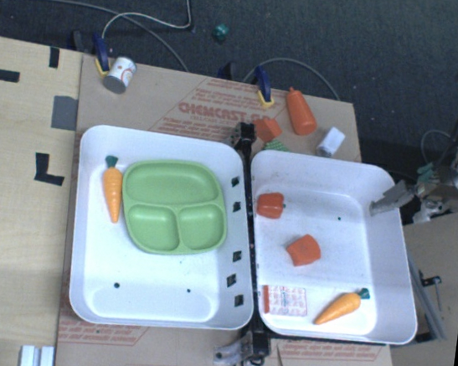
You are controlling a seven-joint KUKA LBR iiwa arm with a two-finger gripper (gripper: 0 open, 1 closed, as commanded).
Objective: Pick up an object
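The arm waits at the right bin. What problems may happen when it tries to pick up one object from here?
1. The gripper sits at the right bin's far right rim, so coming down from there it may hit the wall.
2. The carrot lies near the bin's front right corner, beside the small card; the fingers may have little room there.
3. The orange block and the red piece look small, so a slightly off grasp may push them away.

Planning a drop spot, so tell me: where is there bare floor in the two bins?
Left bin: the strip below the green tray. Right bin: the upper right, beyond the red block. Crowded along its bottom, by card and carrot.
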